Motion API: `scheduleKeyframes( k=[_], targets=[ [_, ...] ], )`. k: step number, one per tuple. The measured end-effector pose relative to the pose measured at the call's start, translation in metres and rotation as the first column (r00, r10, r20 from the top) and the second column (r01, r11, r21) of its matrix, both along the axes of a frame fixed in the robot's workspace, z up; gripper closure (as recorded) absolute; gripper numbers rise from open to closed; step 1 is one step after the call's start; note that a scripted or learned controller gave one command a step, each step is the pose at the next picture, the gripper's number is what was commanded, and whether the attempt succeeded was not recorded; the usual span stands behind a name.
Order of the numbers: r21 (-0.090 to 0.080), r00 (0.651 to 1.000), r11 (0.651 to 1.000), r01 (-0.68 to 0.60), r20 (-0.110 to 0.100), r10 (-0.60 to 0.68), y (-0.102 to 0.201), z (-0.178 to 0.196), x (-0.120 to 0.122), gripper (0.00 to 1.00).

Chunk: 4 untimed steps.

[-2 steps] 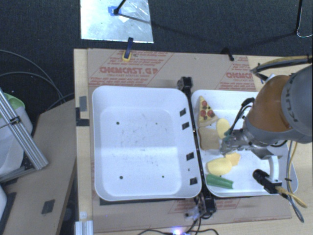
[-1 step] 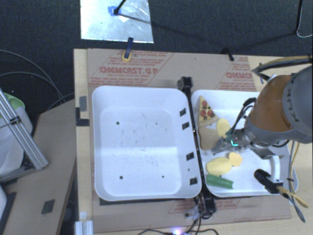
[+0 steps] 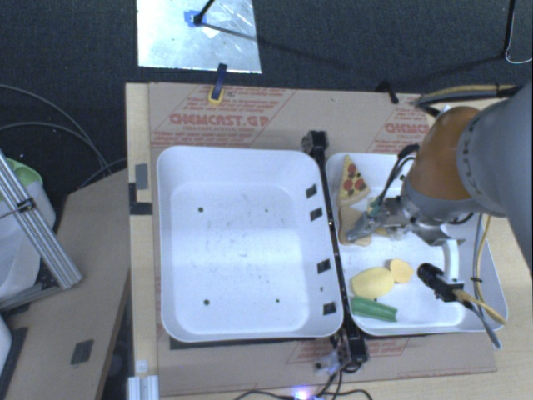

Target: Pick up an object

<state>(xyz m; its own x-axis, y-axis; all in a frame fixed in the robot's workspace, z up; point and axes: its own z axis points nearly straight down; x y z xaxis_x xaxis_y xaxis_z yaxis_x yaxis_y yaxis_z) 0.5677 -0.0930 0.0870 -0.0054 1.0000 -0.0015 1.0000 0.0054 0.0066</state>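
Observation:
The right bin holds a toy pizza slice at its back left, a yellow lemon-shaped piece, a small yellow-orange disc and a green pod near the front. My gripper reaches down into the bin's left middle, just below the pizza slice and above the yellow piece. Its grey fingers sit low by the bin floor; nothing shows clearly between them. The grey arm with its orange band covers the bin's right side.
The left bin lies beside it, divided by a black clamp rail. A cardboard sheet lies under both bins. A shiny metal plate lies on the floor behind. Cables hang near the right bin's front.

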Motion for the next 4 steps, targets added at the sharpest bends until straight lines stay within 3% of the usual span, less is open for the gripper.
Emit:
scheduleKeyframes(
  k=[1,2,3,4],
  targets=[
    [0.005,1.0,1.0,-0.003,-0.001,0.003,0.062,0.103,-0.082,0.0],
    [0.003,1.0,1.0,-0.001,-0.002,0.001,0.058,0.108,-0.079,1.0],
    [0.004,1.0,1.0,-0.006,0.0,0.006,0.117,0.151,-0.08,1.0],
    [0.003,1.0,1.0,-0.002,-0.008,0.002,0.158,0.122,-0.073,1.0]
  ],
)
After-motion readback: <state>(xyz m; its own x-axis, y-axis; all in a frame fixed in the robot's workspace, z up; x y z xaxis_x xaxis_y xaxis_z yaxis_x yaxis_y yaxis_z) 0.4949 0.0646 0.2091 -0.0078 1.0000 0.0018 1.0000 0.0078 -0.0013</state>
